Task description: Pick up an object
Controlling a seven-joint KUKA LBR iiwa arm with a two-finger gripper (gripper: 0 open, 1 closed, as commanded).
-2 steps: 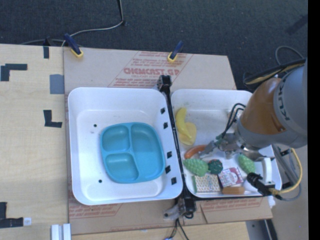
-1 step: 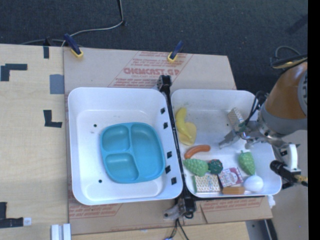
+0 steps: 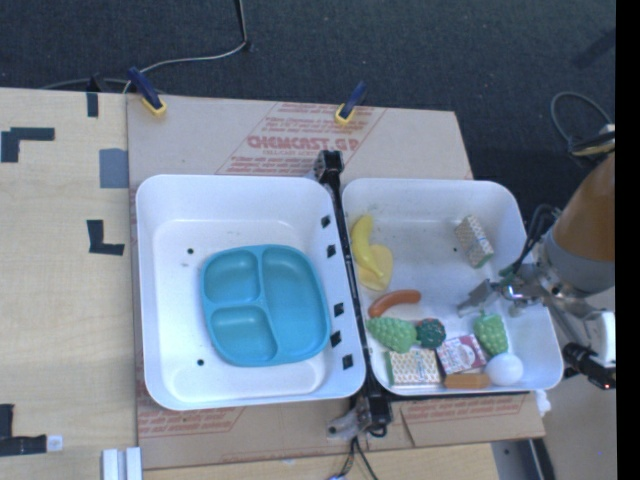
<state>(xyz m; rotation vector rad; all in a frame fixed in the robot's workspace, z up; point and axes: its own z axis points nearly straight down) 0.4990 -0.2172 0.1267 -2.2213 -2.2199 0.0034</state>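
Dark carpet floor (image 3: 400, 28); pale wooden bench (image 3: 50, 298), seemingly.

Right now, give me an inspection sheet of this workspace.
Surface: cardboard sheet on a wooden bench, bearing two white bins.
Job's things: right bin holds banana, sausage, green pieces, small boxes, white ball, wrapped block.
Clutter: blue tray in left bin.
Grippers: gripper low in right bin, holding nothing seen.
Cables: black cable, yellow clamps.
Surroundings: dark carpet.
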